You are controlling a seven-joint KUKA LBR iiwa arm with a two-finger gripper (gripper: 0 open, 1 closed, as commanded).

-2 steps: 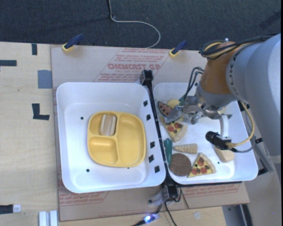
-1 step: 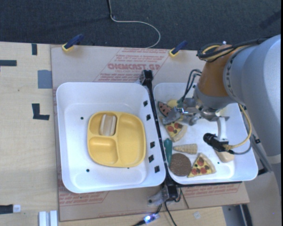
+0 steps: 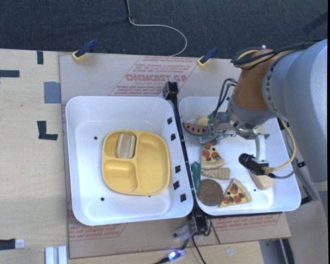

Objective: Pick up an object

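The gripper (image 3: 212, 138) hangs low in the right bin (image 3: 286, 199), whether spread or closed I cannot tell; a toy pizza slice (image 3: 210, 155) lies just beneath it; a brown cookie (image 3: 210, 192) farther below; the yellow divided tray (image 3: 136, 162) well off in the left bin (image 3: 82, 147).

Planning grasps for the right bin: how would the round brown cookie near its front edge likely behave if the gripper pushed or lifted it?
The brown cookie lies flat like a disc, so it would probably slide rather than roll. It looks like a rigid toy, likely light and stiff. It touches a pizza slice, which a push may shift.
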